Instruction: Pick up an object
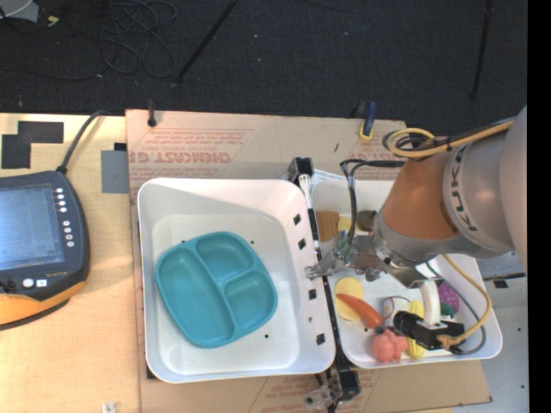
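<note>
Grey arm (465,205) over right bin (491,338); tool state unclear; teal tray (215,286) in left bin (172,205); cardboard-covered bench (215,144).

Left bin (172,200): white, holds a teal divided plate (216,288) lying flat
Right bin (491,338): white, holds small toys, among them an orange carrot (360,309), a pink lumpy piece (388,345), a yellow piece (346,287) and a purple piece (448,298)
Arm (456,200): grey with an orange band, reaches over the right bin from the right
Gripper (349,252): low at the right bin's left side, just above the yellow piece
Bench (207,144): cardboard sheet under both bins
Far left: a handheld screen pendant (34,235)
</note>
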